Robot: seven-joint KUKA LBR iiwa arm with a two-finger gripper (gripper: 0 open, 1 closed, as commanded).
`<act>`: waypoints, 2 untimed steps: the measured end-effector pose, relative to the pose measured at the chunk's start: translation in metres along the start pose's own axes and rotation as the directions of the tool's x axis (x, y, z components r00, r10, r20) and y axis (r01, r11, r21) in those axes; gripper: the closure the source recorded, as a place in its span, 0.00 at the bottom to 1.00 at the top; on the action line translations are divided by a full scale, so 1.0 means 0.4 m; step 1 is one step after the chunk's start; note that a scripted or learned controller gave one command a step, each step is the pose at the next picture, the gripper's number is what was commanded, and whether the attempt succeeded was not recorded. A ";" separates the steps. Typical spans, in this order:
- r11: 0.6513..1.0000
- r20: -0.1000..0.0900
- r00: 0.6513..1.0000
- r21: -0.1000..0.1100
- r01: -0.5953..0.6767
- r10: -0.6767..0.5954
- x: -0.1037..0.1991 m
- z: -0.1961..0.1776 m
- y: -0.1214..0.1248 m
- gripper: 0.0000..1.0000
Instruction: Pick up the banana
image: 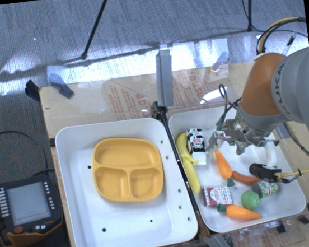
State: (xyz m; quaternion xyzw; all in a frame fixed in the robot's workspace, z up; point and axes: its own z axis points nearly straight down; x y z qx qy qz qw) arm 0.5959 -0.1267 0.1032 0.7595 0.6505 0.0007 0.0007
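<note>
here, the banana (189, 164) lies lengthwise along the left wall of the right-hand bin (296, 187), just beside a small black-and-white cow figure (195, 140). the grey arm's gripper (217, 138) hangs over that bin's upper middle, beside the cow figure; whether it is open or closed cannot be told. nearby lie toy carrots (223, 164), a green ball (250, 199) and a red carton (217, 195). a yellow divided plate (128, 169) sits in the left bin (86, 225).

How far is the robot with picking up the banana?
Nothing looks done yet: the banana lies along the left wall of the right bin. In hand: the gripper is above that bin, to the banana's right, beside the cow toy. Left: reach the banana, grasp it, lift it.
</note>
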 end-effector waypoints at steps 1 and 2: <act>0.902 -0.003 0.902 0.004 0.432 -0.432 0.062 0.040 -0.130 0.00; 0.902 -0.002 0.902 0.004 0.431 -0.431 0.060 0.040 -0.130 0.00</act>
